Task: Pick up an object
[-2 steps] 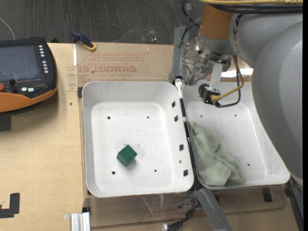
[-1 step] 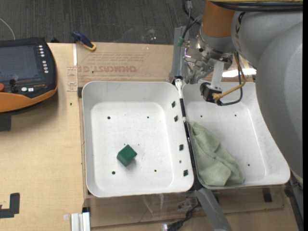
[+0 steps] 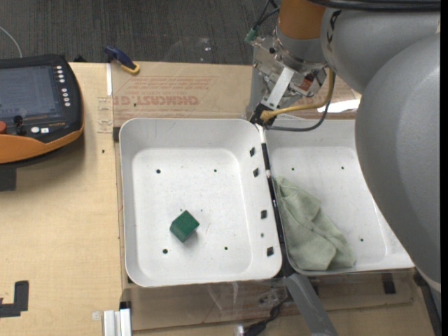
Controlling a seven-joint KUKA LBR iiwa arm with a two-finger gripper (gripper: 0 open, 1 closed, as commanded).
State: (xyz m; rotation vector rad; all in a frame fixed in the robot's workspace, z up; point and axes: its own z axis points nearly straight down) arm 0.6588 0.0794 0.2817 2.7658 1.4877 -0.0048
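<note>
A small green block (image 3: pixel 185 225) lies in the left white bin (image 3: pixel 140 187), toward its front. A crumpled pale green cloth (image 3: pixel 312 227) rests in the right bin (image 3: pixel 350 166), against its left wall. My gripper (image 3: pixel 271 75) hangs high over the back edge where the two bins meet, well away from both the block and the cloth. Nothing shows in its grasp. The grey arm with its orange band covers the right bin's right side.
An orange and grey teach pendant (image 3: pixel 35 107) sits on the bench at far left. A cardboard sheet (image 3: pixel 175 93) lies behind the left bin, with a blue and yellow clamp (image 3: pixel 123 59) at its back left corner.
</note>
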